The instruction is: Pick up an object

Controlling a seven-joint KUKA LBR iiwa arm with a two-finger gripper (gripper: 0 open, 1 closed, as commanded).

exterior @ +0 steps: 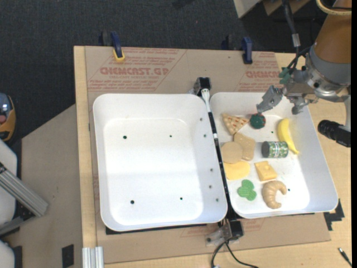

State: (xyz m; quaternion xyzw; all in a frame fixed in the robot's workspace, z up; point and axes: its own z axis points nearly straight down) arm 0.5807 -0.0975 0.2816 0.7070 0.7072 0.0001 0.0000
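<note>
Approach step: the gripper [283, 101] hovers at upper right of the right bin [321, 175], jaws apart, holding nothing. Next move: descend onto the dark green object [257, 121] just below-left.

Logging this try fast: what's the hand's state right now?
Hand: open, holding nothing, above the right bin near the dark green ball.

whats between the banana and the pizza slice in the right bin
In the camera view, a small dark green round piece lies between the banana and the pizza slice, nearer the slice, with bare white bin floor toward the banana.
</note>
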